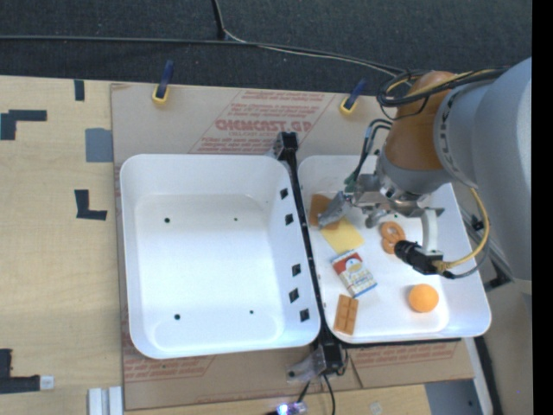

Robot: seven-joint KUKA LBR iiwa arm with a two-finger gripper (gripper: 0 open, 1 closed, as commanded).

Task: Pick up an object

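Claw [333, 215] low in the right bin [462, 322], tips at the bin's upper-left corner beside the divider [298, 232]; whether it is open or closed cannot be told. Just beside it lie a yellow block [344, 236] and a brown piece [320, 204]; further out, a red-and-white packet [353, 275], wafer [346, 314], ring [392, 234] and orange ball [422, 297]. Risk: crowding near the wall may cause a glancing or empty grasp; flat items may slip.
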